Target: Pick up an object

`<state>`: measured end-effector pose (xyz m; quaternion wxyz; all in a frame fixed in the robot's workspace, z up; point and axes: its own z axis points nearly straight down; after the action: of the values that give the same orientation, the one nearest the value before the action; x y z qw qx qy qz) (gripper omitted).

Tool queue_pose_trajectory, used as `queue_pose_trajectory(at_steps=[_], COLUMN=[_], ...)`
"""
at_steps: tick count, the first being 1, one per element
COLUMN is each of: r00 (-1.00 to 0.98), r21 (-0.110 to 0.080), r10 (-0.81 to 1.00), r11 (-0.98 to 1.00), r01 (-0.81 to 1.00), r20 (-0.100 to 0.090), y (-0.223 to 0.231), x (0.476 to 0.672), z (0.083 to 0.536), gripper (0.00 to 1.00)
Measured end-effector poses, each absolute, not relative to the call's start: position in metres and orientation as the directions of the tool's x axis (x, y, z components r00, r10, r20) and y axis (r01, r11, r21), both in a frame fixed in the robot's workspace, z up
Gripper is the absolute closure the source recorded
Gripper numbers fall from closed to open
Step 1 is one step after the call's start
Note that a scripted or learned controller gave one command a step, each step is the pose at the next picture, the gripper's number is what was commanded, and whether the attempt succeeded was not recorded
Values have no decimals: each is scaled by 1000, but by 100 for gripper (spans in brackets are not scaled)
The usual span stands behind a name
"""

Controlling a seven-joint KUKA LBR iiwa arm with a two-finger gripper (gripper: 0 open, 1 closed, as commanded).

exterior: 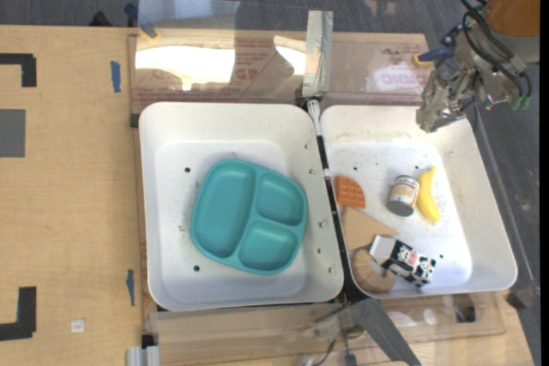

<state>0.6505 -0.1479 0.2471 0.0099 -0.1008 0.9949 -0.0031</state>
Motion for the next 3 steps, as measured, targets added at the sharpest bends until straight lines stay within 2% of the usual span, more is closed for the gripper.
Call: queue_pose_trajectory(at_steps=[1, 2, 3], r00=[-876, -704, -852], r21=[-7, -9, -2], r10=[-482, -710, -524], r11=[876, 704, 852], r01=[-481, -710, -524], r20=[-12, -8, -5], y=[-158, -211, -223], x=[669, 668, 648], z=[296, 329, 296], gripper=[100, 100, 100])
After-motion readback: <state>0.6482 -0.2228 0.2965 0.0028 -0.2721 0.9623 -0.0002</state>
